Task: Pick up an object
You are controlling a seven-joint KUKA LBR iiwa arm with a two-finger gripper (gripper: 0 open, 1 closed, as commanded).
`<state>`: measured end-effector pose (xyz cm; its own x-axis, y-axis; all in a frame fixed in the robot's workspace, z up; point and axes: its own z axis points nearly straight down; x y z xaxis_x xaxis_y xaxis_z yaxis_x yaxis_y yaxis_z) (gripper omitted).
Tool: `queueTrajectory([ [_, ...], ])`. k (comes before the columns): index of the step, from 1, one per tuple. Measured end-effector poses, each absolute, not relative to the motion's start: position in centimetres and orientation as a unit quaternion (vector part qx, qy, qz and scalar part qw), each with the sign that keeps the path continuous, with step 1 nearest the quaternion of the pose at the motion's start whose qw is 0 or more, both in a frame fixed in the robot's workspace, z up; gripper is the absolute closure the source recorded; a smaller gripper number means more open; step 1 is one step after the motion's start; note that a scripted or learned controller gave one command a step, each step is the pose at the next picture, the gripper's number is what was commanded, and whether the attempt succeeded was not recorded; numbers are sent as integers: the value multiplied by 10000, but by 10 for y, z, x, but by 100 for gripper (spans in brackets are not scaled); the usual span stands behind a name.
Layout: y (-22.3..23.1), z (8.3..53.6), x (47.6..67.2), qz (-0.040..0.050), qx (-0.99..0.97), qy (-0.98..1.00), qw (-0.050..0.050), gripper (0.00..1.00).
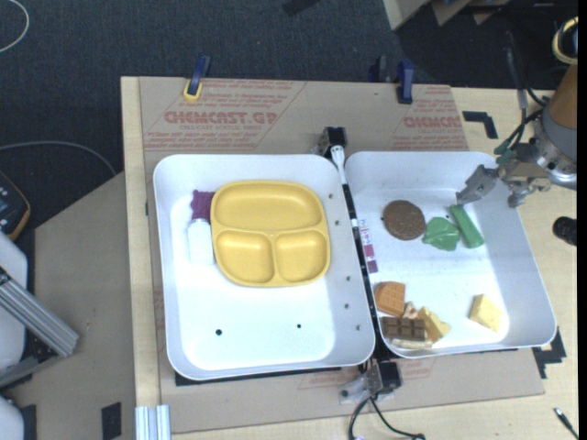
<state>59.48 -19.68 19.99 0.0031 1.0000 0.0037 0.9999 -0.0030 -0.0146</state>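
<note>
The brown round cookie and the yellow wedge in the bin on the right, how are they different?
The brown round cookie is a dark, flat disc; the yellow wedge is pale and chunky with straight edges. The cookie lies near the middle of the right bin, beside the green pieces; the wedge sits alone near the front right corner. The cookie looks wider than the wedge. Both lie loose on the bin floor, away from the gripper.

Two bins sit side by side on the table (275, 108). In the left bin (174, 273) a tray (271, 232) lies toward the back, with a bottle (199, 242) just left of it. In the right bin (523, 273) a cookie (404, 219) lies left of the leaf (442, 234) and stick (466, 226). Crackers (408, 317) lie at the front left, a wedge (486, 312) at the front right. The claw (495, 186) hangs over the back right, behind the stick.
</note>
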Motion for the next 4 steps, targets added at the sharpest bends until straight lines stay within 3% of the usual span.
queueTrajectory([
  [1, -197, 208, 598, 1, -7071, -7071, 3, 0],
  [3, -199, 91, 596, 15, -7070, -7072, 30, 0],
  [4, -199, 106, 598, -4, -7072, -7071, -7, 100],
])
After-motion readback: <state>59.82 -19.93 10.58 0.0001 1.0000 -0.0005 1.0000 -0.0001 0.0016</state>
